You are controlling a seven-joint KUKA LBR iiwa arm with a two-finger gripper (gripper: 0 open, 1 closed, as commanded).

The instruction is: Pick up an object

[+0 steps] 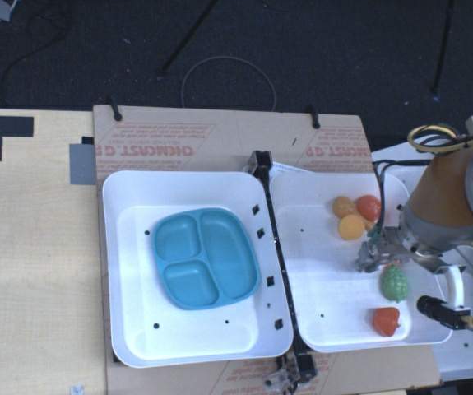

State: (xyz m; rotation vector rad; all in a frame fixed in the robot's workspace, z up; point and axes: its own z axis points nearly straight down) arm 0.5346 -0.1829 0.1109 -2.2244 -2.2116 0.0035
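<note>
- The claw [371, 257] is low inside the right white bin [326, 319]; I cannot tell if it is apart or together.
- Just right and below it lies a green toy [395, 284], further below a red toy [387, 321].
- Above it sit orange and red round toys [356, 216].
- Far left, the left white bin [129, 319] holds a blue divided plate [206, 257].
- The bins rest on cardboard [220, 142] on a wooden bench [30, 270]; behind is dark carpet [302, 39] with cables.
</note>
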